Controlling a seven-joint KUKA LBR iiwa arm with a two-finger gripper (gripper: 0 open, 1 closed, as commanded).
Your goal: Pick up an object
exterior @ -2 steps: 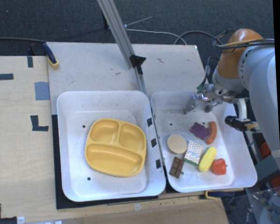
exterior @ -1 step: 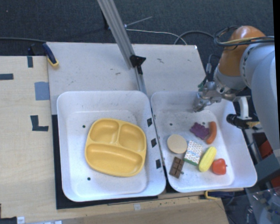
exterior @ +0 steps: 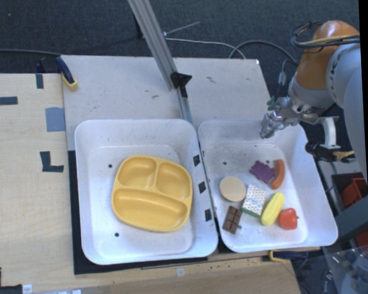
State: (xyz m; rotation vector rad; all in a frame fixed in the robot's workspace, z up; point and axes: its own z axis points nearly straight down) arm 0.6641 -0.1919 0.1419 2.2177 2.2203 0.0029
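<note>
Gripper (exterior: 268, 129) at bin's (exterior: 314, 185) rim, toys (exterior: 266, 197) well below

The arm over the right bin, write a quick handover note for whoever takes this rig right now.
Gripper: over the right bin's far edge, nothing seen between its fingers.
Right bin: purple piece, orange piece, tan disc, patterned block, yellow corn, red piece, brown bar.
Left bin: yellow divided plate.
Done: nothing picked.
Left: descend, grasp one object, lift.

The grey arm enters at the frame's upper right. Its orange band sits above the wrist. The tool (exterior: 268, 130) points down-left.
</note>
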